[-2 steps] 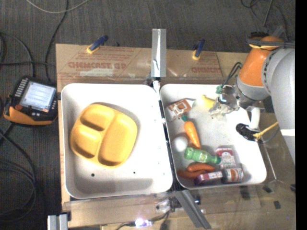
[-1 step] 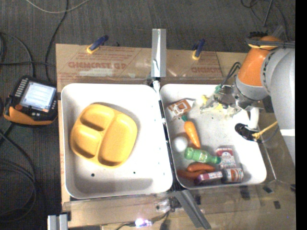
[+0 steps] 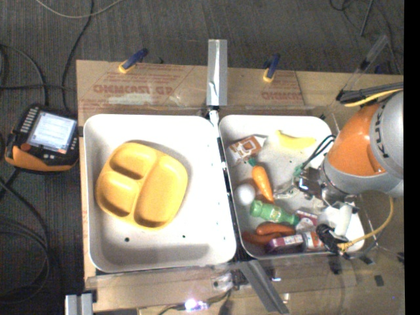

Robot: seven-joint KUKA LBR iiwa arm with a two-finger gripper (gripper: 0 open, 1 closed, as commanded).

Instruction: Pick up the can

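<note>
While a yellow divided plate (image 3: pixel 141 186) sits mid-way in the left bin (image 3: pixel 197 241), the right bin (image 3: pixel 275 118) is crowded. It has a brown packet (image 3: pixel 246 147) at eleven o'clock, a banana (image 3: pixel 295 138) at one, a carrot (image 3: pixel 262 182) near the middle and a green bottle (image 3: pixel 270 212) below it. The can (image 3: pixel 287 243), dark maroon and on its side, lies at six o'clock, just under a red sausage (image 3: pixel 275 229). The gripper (image 3: pixel 305 184) hangs at the bin's three o'clock, apart from the can. Whether it is spread or closed I cannot tell.
</note>
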